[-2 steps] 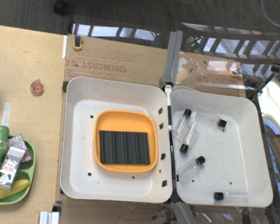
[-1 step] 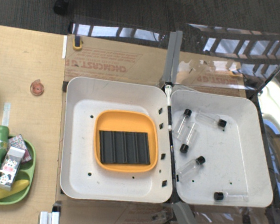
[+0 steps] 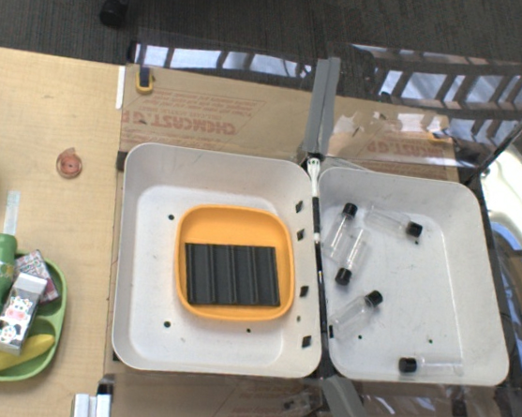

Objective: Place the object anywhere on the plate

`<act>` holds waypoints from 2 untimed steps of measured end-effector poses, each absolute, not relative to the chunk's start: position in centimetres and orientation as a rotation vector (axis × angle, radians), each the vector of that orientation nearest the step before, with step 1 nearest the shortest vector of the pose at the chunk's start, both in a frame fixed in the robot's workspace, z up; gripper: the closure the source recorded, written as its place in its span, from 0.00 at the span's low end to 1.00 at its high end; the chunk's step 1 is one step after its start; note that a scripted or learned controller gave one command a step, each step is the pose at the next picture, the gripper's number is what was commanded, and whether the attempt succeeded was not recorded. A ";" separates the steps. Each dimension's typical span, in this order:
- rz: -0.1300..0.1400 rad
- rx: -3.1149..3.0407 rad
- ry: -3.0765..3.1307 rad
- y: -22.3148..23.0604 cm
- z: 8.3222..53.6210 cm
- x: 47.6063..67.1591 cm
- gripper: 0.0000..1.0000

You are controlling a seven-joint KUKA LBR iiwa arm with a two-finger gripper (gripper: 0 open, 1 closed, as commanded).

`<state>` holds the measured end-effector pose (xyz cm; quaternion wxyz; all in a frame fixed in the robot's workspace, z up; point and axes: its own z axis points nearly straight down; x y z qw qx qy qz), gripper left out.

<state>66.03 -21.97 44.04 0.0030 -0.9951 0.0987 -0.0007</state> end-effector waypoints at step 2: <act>-0.001 -3.120 0.316 -21.8 31.5 63.0 1.00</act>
